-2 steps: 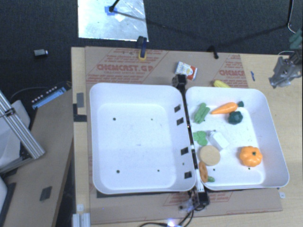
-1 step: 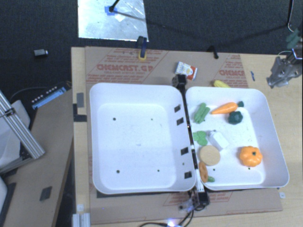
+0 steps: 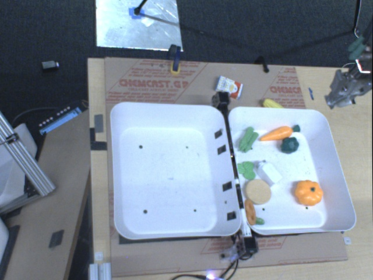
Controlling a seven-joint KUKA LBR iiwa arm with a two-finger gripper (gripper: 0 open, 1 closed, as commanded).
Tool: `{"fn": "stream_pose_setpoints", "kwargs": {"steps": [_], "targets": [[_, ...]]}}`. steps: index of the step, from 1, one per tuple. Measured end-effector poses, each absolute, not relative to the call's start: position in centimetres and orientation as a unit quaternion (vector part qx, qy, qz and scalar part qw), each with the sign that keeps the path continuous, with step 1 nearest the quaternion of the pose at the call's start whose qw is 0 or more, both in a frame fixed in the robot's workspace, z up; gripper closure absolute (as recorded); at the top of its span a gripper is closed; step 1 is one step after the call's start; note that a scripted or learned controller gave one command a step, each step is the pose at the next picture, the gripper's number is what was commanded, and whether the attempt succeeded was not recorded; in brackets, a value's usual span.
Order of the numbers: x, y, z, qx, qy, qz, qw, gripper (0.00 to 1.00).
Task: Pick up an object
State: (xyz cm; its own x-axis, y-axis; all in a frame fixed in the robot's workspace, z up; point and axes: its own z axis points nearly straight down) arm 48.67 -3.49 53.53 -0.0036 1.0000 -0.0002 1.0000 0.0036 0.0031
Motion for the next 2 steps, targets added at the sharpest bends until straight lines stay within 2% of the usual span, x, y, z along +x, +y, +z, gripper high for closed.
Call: {"fn": "stream_pose_setpoints", "kwargs": {"steps": [2], "targets": [[48.7, -1.8, 53.5, 0.706, 0.708, 0.0011, 0.001, 1.0]]}}
